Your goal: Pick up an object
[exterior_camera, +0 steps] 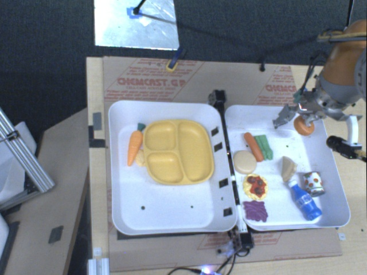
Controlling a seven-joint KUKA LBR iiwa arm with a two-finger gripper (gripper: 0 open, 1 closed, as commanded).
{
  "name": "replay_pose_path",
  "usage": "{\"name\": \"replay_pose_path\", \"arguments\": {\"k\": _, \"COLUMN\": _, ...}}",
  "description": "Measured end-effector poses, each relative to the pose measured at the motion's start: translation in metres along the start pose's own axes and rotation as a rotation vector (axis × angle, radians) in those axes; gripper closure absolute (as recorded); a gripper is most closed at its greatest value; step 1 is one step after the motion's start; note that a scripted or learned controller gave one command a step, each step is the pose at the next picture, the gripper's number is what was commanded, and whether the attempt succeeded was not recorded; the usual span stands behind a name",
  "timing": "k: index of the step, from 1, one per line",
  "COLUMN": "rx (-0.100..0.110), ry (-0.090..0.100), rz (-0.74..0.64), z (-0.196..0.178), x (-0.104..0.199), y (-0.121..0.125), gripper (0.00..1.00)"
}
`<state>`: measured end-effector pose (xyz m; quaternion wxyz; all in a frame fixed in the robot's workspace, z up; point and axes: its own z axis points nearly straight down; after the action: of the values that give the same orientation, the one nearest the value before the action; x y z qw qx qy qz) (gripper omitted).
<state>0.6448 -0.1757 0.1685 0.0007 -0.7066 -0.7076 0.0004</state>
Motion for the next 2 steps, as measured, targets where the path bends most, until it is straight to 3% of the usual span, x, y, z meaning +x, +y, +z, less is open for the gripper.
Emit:
{"name": "replay_pose_path", "arguments": {"k": 1, "rx": -0.001, "ry": 0.000, "rz": 0.000, "z": 0.057, "x": -0.002, "y": -0.008, "gripper": 0.00}}
{"name": "replay_pose_path", "arguments": {"k": 2, "rx": -0.007, "ry": -0.002, "rz": -0.001, "z": 0.080, "x": -0.002, "y": -0.005, "gripper": 0.00}}
